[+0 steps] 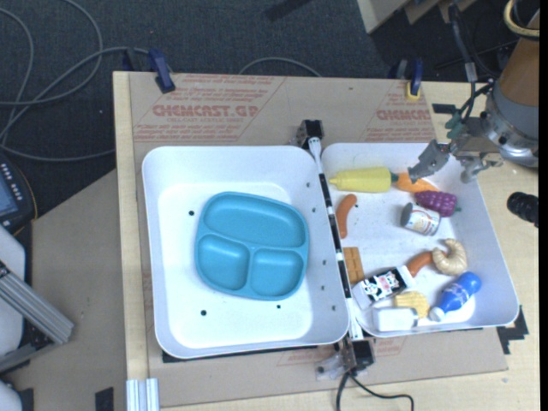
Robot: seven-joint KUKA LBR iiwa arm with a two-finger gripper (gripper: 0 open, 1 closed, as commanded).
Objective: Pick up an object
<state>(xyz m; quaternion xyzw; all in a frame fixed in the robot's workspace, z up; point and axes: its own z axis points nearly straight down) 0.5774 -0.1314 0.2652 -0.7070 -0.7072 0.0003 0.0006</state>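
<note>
My gripper (448, 166) hangs over the far right corner of the right bin (490, 238). It is open, with nothing between its fingers. One finger (427, 161) is just above an orange carrot (416, 182), and the other (470, 170) is nearer the bin's right wall. Purple grapes (437, 201) lie just in front of the gripper, with a small tin can (421, 221) beyond them. A yellow corn cob (360, 180) lies to the carrot's left. An orange sausage (344, 215) rests by the bin's left wall.
The near part of the right bin holds a croissant (449, 255), a blue bottle (456, 293), a black-and-white carton (383, 285), a brown bar (352, 262) and a white block (395, 318). The left bin (171, 187) holds a blue divided plate (251, 245).
</note>
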